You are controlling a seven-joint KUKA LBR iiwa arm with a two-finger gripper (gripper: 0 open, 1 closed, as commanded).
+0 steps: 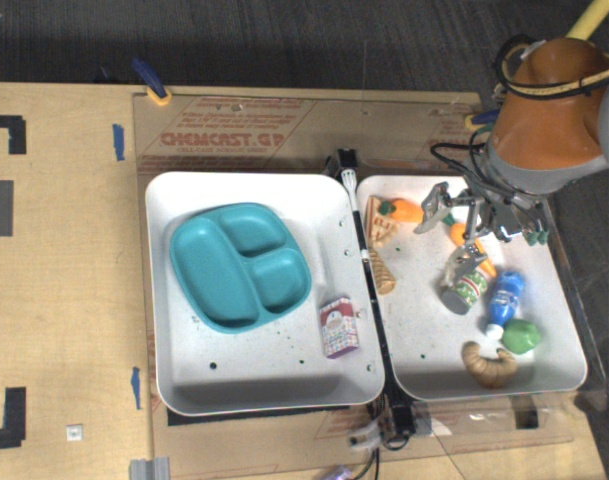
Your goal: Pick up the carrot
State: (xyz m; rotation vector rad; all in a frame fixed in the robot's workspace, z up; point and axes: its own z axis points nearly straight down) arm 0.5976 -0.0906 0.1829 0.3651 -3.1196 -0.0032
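We look down from one fixed camera above bench, at slant. Far edge of bench sits at top, dark floor beyond. Both white bins fit whole: left bin, right bin. Middling range, nothing close-up. Arm enters from right of frame.

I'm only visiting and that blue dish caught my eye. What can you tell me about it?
The teal tray looks like smooth plastic, rounded at the corners, with three compartments: one long, two smaller. It lies flat and slightly askew in the left white bin, filling its upper left. Nothing lies in it; a small carton sits just off its lower right corner.
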